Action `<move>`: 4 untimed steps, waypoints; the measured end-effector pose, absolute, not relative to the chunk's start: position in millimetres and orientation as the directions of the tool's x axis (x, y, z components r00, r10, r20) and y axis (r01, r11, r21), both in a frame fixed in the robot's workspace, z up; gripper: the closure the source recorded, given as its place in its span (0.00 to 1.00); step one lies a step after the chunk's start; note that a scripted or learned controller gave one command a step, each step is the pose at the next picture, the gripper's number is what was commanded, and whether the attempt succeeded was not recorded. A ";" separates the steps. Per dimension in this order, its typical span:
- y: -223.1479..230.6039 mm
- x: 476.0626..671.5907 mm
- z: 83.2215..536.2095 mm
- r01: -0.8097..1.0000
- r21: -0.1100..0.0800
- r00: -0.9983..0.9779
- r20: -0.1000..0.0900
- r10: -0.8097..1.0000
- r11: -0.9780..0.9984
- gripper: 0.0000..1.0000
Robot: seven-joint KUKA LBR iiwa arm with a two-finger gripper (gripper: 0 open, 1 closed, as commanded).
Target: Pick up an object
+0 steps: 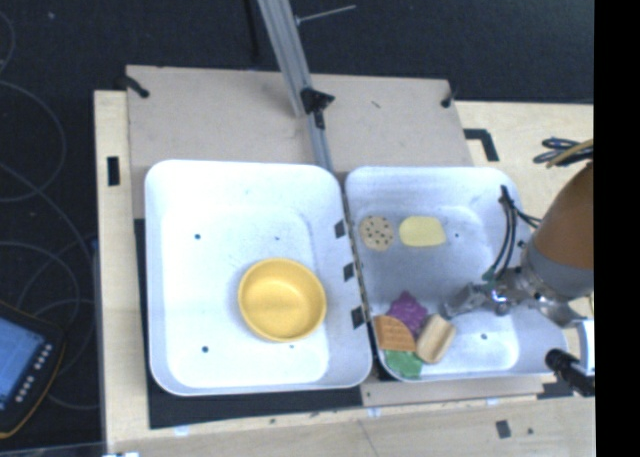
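Note:
The right bin (470, 190) holds a round speckled cookie (376, 232) and a pale yellow oval piece (422, 232) near its back. At its front left lie a purple bunch of grapes (407, 308), an orange-brown waffle-like piece (394, 334), a green item (404, 365) and a beige bread-like chunk (435, 339), all crowded together. My gripper (462, 299) reaches in from the right, low over the bin floor, just right of the grapes and above the beige chunk. Nothing shows held in it.
A yellow bowl (282, 298) sits upright in the left bin (200, 195). A slanted metal rail (285, 35) runs from the top down to the gap between the bins. The arm's orange band (570, 220) hangs over the right bin's right wall.

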State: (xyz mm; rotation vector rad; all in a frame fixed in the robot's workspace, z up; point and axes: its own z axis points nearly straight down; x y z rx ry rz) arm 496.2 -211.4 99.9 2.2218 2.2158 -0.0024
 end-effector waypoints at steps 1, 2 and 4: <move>-211.8 497.8 112.4 1.000 0.007 0.008 -0.003 1.000 -0.008 1.00; -209.0 506.9 173.3 1.000 0.009 -0.004 -0.003 1.000 0.004 1.00; -210.8 511.1 260.9 1.000 0.007 -0.006 -0.003 1.000 0.006 1.00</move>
